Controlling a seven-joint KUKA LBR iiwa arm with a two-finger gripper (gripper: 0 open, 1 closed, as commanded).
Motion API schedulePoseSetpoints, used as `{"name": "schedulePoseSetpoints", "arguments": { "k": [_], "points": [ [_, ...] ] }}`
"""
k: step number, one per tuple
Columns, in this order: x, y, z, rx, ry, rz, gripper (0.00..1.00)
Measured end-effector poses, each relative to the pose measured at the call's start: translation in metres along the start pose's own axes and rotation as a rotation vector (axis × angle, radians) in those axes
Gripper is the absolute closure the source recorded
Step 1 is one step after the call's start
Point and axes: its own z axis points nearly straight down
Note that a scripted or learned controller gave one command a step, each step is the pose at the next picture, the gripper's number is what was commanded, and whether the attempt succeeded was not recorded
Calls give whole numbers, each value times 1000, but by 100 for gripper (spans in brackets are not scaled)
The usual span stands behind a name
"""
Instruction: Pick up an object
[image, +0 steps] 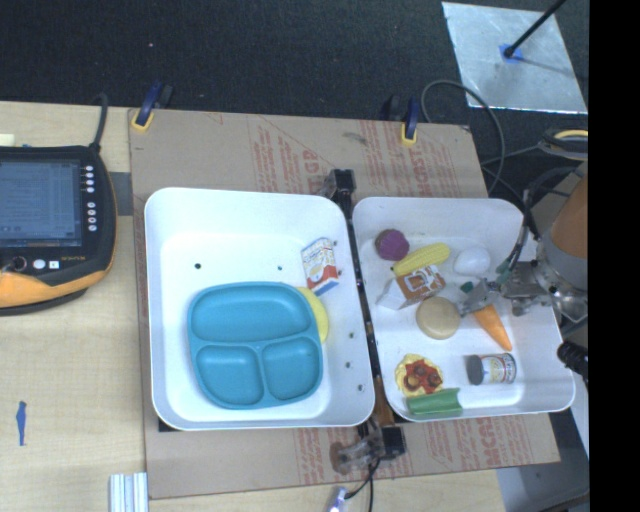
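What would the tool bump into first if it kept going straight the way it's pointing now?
Probably the round tan piece. The tool reaches in from the right, pointing left over the right bin, and that piece lies just beyond its tip. The orange carrot sits beside its line. Height is unclear from this slanted view.

We count two white bins: a left bin (170, 300) and a right bin (540, 400). In the left bin we see one blue tray (255, 343), one carton (320, 264) and one yellow piece (318, 310) at the tray's edge. In the right bin we count one purple ball (392, 243), one corn cob (421, 258), one white egg (471, 263), one brown packet (420, 284), one tan bun (437, 318), one carrot (493, 326), one can (491, 369), one pizza slice (419, 375) and one green block (434, 403). Beyond the bins we count one tablet (45, 225), two yellow clamps (143, 118) and one arm (560, 260).
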Motion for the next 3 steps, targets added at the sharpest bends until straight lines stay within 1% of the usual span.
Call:
{"name": "schedulePoseSetpoints", "arguments": {
  "k": [1, 2, 3],
  "points": [
    [-6, -12, 27, -3, -1, 0, 0],
    [-7, -12, 17, -1, -2, -3, 100],
    [41, 22, 28, -4, -1, -3, 100]
  ]
}}
